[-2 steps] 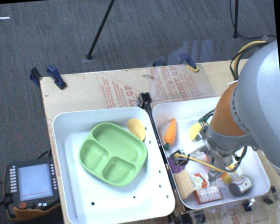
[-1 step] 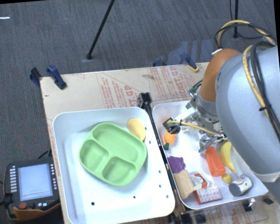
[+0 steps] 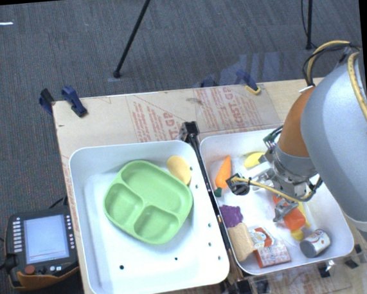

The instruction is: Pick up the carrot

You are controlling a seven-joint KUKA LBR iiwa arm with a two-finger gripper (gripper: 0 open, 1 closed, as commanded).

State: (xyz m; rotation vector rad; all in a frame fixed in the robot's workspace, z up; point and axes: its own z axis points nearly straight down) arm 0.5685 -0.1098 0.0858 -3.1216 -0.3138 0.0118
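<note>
In the right bin (image 3: 336, 207), near its upper left corner, the carrot (image 3: 223, 171) lies on the white floor pointing up and away, apart from the purple piece (image 3: 230, 214) below it. My tool (image 3: 286, 212) hangs low toward the bin's middle, over an orange piece (image 3: 295, 219), well right of the carrot. I cannot tell how it stands, since my wrist covers it from above.

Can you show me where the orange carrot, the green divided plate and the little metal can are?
orange carrot (image 3: 223, 171): camera view, middle of its body.
green divided plate (image 3: 148, 201): camera view, central ridge between compartments.
little metal can (image 3: 315, 243): camera view, its side.
</note>
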